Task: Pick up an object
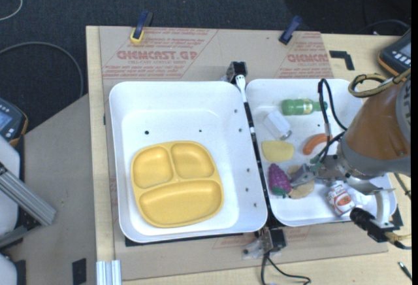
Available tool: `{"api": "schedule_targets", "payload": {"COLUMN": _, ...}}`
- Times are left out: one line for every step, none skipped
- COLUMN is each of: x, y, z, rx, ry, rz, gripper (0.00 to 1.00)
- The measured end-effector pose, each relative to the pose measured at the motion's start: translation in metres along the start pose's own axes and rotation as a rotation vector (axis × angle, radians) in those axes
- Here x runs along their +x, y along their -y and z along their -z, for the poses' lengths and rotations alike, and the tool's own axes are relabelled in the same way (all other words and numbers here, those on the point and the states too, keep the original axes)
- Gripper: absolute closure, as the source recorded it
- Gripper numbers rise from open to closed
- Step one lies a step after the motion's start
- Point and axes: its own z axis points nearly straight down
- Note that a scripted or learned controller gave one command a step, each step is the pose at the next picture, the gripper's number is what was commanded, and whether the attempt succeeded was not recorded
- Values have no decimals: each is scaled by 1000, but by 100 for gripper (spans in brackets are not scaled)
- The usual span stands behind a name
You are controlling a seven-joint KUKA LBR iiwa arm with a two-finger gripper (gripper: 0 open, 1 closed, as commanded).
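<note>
Right bin (287, 217), lower centre: tool (305, 175) sitting low among clutter, finger state impossible to tell. Purple grapes (279, 178) lying just left of it, tan piece (302, 191) below, yellow item (277, 150) above. Green bottle (297, 106) resting toward upper right. Left bin (124, 114) carrying yellow divided tray (176, 183).

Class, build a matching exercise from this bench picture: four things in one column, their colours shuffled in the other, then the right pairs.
Things:
1. divided plate
2. bottle
3. grapes
4. carrot-like piece

Colours:
A. purple
B. orange
C. yellow
D. green

Pairs: 1-C, 2-D, 3-A, 4-B

The plate lies in the left bin; the other three lie in the right bin.
</note>
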Motion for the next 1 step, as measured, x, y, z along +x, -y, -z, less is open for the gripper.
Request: {"api": "schedule_targets", "payload": {"x": 27, "y": -33, "z": 1, "rx": -9, "ry": 8, "rz": 2, "gripper": 0}}
